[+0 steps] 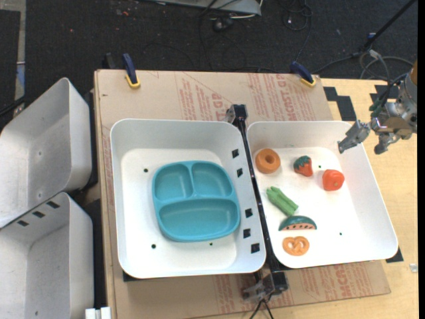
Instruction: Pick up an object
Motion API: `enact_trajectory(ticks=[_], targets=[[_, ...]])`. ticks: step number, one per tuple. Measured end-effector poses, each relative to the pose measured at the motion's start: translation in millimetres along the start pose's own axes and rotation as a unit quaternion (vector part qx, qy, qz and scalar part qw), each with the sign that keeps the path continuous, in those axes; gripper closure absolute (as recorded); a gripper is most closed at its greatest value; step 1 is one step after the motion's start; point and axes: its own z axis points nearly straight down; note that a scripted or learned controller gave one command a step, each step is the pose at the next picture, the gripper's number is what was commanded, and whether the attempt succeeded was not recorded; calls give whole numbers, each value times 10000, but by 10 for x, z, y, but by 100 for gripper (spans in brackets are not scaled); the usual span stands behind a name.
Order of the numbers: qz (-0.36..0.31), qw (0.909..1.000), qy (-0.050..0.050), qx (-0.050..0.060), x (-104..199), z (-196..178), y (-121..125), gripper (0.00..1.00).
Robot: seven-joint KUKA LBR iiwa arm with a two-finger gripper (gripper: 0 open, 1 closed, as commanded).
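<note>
1. We see a dark floor strewn with cables behind a brown board-topped counter, with two blue-and-yellow clamps at its far edge.
2. Two shallow white bins sit side by side on the counter. The left bin holds a teal divided plate lying flat near its middle.
3. The right bin holds six small toy foods: an orange doughnut near the far left corner, a strawberry just to its right, and a red tomato-like piece further right.
4. Below these we find a green bean pod, a watermelon slice just beneath it, and an orange pretzel nearest the front edge. None of them touch one another, except that the pod and slice lie very close.
5. The tool hangs at the right bin's far right corner, above the rim. Its two fingers are spread apart with nothing between them.
6. Two further white bins stand tilted off the counter's left side.
</note>
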Motion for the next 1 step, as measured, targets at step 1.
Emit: enact_trajectory(ticks=[1], targets=[[-18, 10000, -13, -60, 10, -71, 20, 0]])
